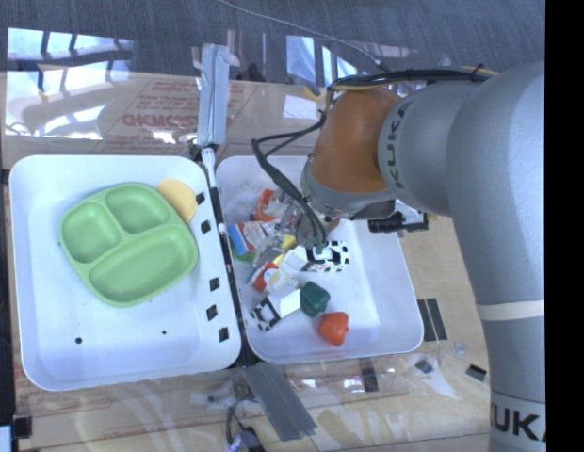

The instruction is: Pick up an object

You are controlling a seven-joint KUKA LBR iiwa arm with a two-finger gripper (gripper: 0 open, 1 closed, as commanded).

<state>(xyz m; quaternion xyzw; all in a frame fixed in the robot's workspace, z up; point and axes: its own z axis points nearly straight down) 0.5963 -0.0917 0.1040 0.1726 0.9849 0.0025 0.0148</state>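
Right now the clutter of small objects (287, 271) sits in the right bin (391, 295), heaped toward its nine o'clock side against the wall shared with the other bin. Among them I can pick out an orange-red block (333, 327) at about six o'clock in the bin, a dark green piece (315, 298) just beside it toward twelve, a black-and-white checked piece (328, 253) near the middle, and another checked one (266, 314) at roughly seven o'clock. The rest of the heap is too jumbled to name. The gripper (290, 222) hangs over the heap's twelve o'clock end, low among the items; whether it is open or closed I cannot tell from where I stand, and nothing is visibly held. Behind it the arm's orange band (353, 144) and grey body (490, 186) fill the three o'clock side. Over at nine o'clock, the left bin (47, 337) holds a green divided plate (129, 241) with a yellow object (178, 197) touching its two o'clock edge.
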